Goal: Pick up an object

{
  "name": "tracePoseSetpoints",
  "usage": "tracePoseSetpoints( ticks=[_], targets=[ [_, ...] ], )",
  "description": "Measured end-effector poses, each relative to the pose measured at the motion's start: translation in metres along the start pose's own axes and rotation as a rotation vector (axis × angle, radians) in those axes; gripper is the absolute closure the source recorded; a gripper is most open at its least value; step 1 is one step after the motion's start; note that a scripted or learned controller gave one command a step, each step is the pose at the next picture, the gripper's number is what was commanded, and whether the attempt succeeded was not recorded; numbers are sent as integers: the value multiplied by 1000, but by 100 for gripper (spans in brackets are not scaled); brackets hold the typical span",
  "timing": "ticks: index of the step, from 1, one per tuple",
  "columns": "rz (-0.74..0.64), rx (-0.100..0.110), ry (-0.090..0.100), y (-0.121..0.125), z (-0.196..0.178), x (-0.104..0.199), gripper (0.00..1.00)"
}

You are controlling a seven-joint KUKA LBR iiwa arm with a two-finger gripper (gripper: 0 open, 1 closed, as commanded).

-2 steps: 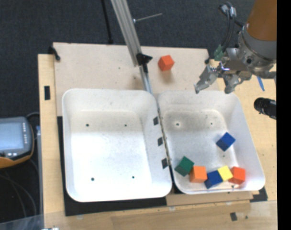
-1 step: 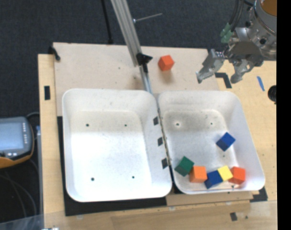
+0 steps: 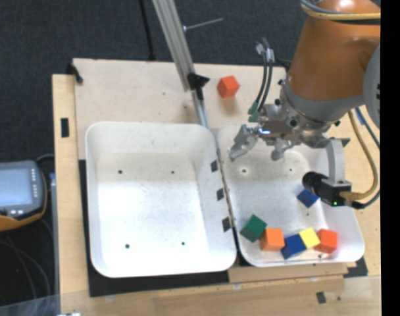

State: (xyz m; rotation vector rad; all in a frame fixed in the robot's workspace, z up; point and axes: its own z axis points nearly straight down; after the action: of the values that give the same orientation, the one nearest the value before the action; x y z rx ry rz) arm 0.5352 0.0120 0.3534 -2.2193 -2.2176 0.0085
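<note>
Two white bins (image 3: 154, 196) on tan bench (image 3: 134, 91), dark carpet (image 3: 42, 25) around

Bench (image 3: 121, 91): you have a tan board top, with dark carpet around it.
Left bin (image 3: 154, 196): white, shallow, speckled floor with a few dark dots.
Right bin (image 3: 252, 176): white; its rim touches the left bin's rim.
Aluminium rail (image 3: 174, 38): slants from top centre down to the bins' junction, with a black bracket on it.
Handheld pendant (image 3: 14, 193): your grey screen unit sits off the bench's left edge, on an orange base.
</note>
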Motion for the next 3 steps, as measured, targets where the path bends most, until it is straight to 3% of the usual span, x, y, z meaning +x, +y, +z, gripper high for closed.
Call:
tracePoseSetpoints(
  ticks=[1, 2, 3],
  targets=[
    [-7, -13, 1, -9, -47, 25, 0],
    [0, -1, -1, 1, 15, 34, 0],
    [6, -18, -3, -3, -87, -58, 0]
  ],
)
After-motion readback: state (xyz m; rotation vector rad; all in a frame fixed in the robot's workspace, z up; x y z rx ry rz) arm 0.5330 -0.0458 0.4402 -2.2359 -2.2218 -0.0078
